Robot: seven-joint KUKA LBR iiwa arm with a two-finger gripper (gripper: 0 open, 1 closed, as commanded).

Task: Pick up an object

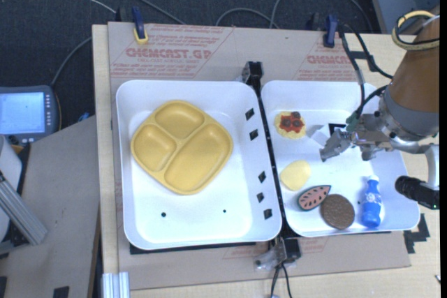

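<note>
Nearby, pizza toy (290, 124), lemon (295, 174), bottle (371, 202).

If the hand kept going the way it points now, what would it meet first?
The hand points down-left; the first thing in that line looks like the pale yellow piece, though height above the bin is unclear.

Glossy yellow plastic tray (182, 146)

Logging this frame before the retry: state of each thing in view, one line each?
gripper: above the right bin, nothing between its fingers
yellow plate: flat in the left bin, compartments bare
pizza toy: lying in the right bin, left of the gripper
yellow piece: lying flat
watermelon slice: lying flat, touching the brown cookie
blue bottle: lying on its side
</note>
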